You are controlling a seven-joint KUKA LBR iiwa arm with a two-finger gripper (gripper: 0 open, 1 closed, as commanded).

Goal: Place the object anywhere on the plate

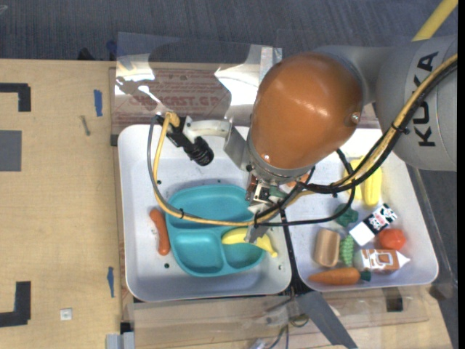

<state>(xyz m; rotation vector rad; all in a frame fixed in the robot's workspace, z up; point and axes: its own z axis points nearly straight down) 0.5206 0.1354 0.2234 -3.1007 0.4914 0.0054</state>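
Arm's orange wrist dome [305, 111] fills upper centre, hiding most of the gripper [256, 227]; can't tell finger state. Teal divided plate [207, 231] sits lower centre in left bin [134, 267]. Yellow banana [251, 240] lies on the plate's lower-right compartment, just under the gripper tip. Orange sausage [160, 231] beside plate's left edge.

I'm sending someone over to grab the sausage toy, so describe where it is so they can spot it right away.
Start at the left white bin, the one holding the teal divided plate. Beside the plate's left edge, on the bin floor, lies the sausage, a slim orange-red link lying lengthwise. Unlike the yellow banana on the plate, it is reddish, straight and off the plate.
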